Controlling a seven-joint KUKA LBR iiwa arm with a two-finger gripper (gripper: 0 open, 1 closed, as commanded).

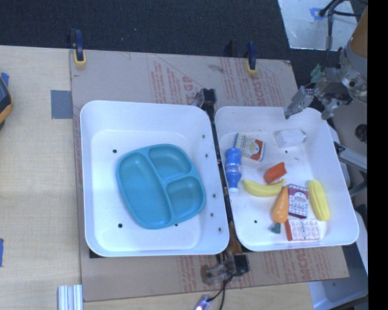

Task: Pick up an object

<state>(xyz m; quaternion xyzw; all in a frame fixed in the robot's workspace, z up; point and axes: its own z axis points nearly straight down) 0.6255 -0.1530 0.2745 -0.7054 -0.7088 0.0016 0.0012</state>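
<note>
Left bin (pixel 90 173) holds a blue divided plate (pixel 160 185), lying flat and alone; right bin (pixel 339 173) holds the pickable clutter. Of that clutter, largest first: blue bottle (pixel 233 168) along the left wall; banana (pixel 263 188) mid-bin; corn cob (pixel 319 199) by the right wall; carrot (pixel 281 206) touching a red-and-white carton (pixel 298 203); a second carton (pixel 250 146) at the back; small red piece (pixel 275 172); a clear wrapped item (pixel 290 137), hard to make out. Gripper (pixel 308 102) hangs over the back right rim, fingers spread, nothing between them.

Risks, as I judge: carrot, cartons and corn crowd together, so a descent there may nudge neighbours or pinch two; the clear item may slip; a drop near the rim could strike the wall.
</note>
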